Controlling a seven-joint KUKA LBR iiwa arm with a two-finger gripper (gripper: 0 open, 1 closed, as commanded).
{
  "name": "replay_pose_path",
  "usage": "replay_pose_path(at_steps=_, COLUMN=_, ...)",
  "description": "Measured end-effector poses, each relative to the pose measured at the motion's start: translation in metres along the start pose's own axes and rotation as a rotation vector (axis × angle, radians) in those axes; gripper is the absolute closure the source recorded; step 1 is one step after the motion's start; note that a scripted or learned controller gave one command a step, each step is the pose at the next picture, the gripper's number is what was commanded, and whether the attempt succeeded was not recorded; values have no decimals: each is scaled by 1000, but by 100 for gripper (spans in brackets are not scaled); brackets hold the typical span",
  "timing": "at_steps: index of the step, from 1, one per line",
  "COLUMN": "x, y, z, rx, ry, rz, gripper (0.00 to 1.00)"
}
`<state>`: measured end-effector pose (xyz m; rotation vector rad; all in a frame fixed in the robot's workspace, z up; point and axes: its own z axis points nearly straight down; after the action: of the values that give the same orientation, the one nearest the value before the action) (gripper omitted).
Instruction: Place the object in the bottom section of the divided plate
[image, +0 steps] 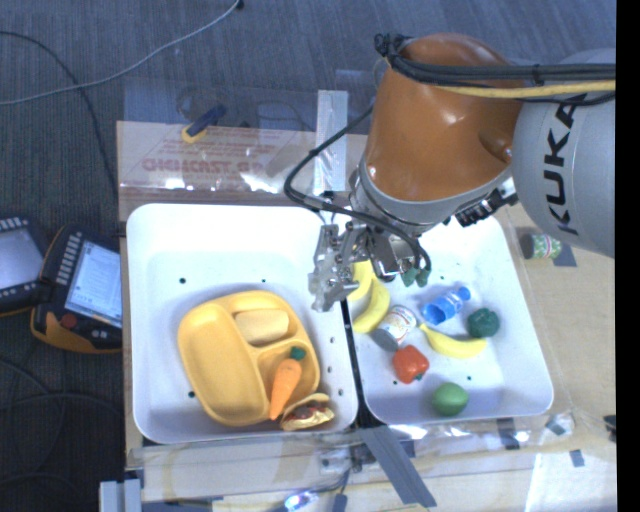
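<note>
The yellow divided plate (205, 365) lies in the left bin (160, 250). An orange carrot (285, 386) lies in its lower right section, and a small dark green and red piece (297, 352) sits by the carrot's top. A beige bread-like piece (262, 324) fills the upper right section. A brown and yellow pastry-like item (308, 412) rests at the plate's bottom edge. My gripper (327, 288) hangs over the wall between the two bins, just above and right of the plate. A yellow banana (372, 305) lies right beside it.
The right bin (520, 300) holds a second banana (456, 346), a blue bottle (443, 305), a small can (398, 325), a red pepper (410, 365), a green lime (450, 398) and a dark green item (483, 322). A handheld screen unit (75, 290) lies left of the bins.
</note>
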<state>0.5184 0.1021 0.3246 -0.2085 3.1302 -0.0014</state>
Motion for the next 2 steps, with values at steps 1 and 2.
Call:
replay_pose_path(at_steps=1, x=-29, y=-25, z=-1, rx=-2, ry=0, rz=-394, gripper=100)
replay_pose_path(at_steps=2, x=17, y=36, z=67, rx=-5, ry=2, rz=-766, gripper=100)
